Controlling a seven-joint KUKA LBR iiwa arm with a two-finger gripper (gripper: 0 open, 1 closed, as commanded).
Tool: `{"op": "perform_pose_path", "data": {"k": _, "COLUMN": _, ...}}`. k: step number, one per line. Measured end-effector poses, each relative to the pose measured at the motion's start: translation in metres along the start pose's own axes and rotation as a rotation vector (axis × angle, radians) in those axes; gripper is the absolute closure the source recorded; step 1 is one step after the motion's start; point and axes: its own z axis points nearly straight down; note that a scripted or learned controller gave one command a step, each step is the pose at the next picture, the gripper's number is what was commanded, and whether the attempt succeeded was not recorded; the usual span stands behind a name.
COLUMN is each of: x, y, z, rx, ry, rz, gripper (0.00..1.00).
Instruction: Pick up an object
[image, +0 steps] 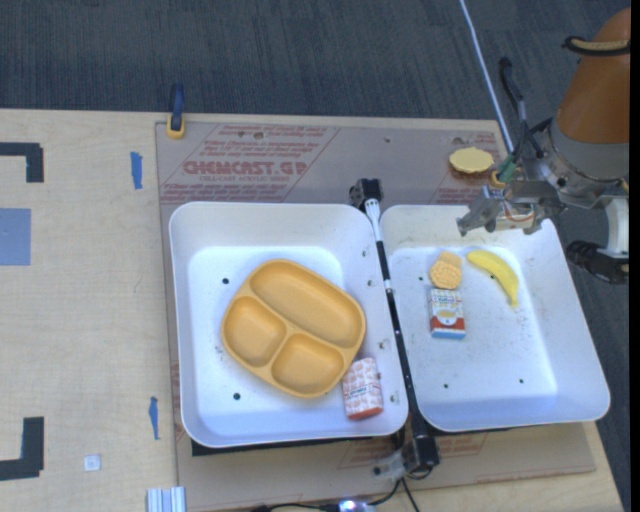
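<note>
While the left bin (190, 300) holds a plate (291, 327), the right bin (560, 380) holds a banana (496, 272).

Banana (497, 272) flat in right bin (560, 400)

Left white bin (190, 300): orange three-compartment plastic plate (292, 328) at centre, small red-and-white packet (362, 388) just beside its near-right edge. Right white bin (560, 380): round waffle cookie (446, 270) at far left, small carton (447, 312) touching in front, yellow banana (496, 272) to the right. Round yellow disc (471, 161) on counter (80, 330) behind right bin.
</note>
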Motion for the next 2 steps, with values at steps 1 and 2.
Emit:
{"op": "perform_pose_path", "data": {"k": 1, "x": -0.009, "y": -0.043, "z": 0.140, "rx": 0.001, "ry": 0.000, "rz": 0.001, "gripper": 0.00}}
{"op": "perform_pose_path", "data": {"k": 2, "x": 0.021, "y": -0.076, "z": 0.164, "rx": -0.005, "ry": 0.000, "rz": 0.000, "gripper": 0.00}}
